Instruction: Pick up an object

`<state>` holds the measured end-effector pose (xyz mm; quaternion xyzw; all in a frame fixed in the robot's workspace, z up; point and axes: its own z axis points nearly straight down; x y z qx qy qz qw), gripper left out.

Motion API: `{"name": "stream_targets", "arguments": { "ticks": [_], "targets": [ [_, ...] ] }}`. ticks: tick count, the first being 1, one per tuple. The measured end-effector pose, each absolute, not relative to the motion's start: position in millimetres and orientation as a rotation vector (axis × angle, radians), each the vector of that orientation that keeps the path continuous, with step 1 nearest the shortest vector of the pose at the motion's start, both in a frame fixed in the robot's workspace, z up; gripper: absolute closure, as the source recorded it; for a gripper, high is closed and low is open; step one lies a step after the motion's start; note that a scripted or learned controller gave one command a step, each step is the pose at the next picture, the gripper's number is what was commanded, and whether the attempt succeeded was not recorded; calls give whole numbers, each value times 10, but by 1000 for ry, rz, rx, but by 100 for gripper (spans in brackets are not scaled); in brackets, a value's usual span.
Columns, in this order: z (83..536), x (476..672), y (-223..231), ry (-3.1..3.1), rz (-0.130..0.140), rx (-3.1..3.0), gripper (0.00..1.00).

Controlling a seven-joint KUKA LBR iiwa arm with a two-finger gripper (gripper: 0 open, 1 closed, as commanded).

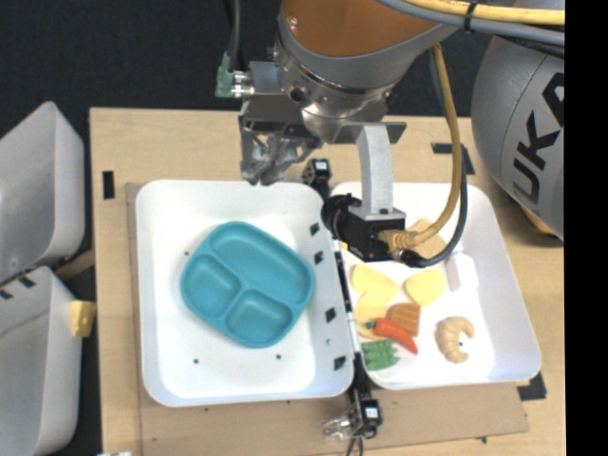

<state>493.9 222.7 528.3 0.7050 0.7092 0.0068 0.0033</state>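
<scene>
"UK" — on grey arm housing (532,112)

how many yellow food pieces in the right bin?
2: one yellow piece by the divider, another yellow piece just right of it, both in the right bin. The gripper mount above them may hide more.

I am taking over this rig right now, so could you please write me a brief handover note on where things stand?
Gripper: above the far edge of the left bin; nothing visibly held.
Left bin: a blue divided plate.
Right bin: yellow pieces, a carrot, a green piece and a croissant.
Done: nothing picked up yet.
Left: pick one object.
</scene>
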Motion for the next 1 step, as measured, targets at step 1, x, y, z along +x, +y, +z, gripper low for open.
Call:
{"name": "stream_targets", "arguments": {
  "ticks": [1],
  "targets": [
    [4447,4904,1973,2221,-20,2224,100]
  ]
}}
